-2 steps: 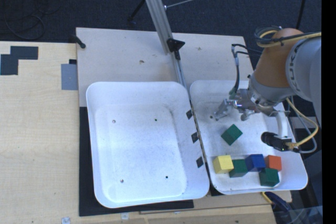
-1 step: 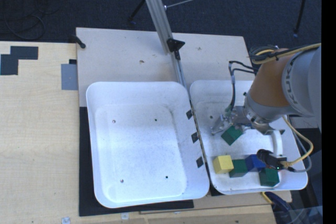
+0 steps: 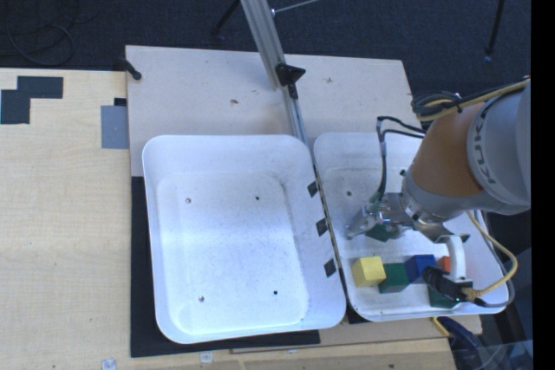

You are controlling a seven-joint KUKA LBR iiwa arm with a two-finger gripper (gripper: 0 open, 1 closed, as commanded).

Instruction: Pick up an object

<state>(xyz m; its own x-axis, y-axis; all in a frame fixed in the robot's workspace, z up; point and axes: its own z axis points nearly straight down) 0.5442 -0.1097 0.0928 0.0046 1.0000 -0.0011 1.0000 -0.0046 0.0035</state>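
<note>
Yellow block (image 3: 368,270) sitting at the front of the right bin (image 3: 345,173), touching a green block (image 3: 395,278), probably being light, stiff and smooth, inviting a grip across two flat faces, claw (image 3: 375,226) hovering just behind, openness impossible to tell.

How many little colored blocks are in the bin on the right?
3 clearly: a yellow block, a green block beside it, a blue block further right. The arm may hide more.
</note>
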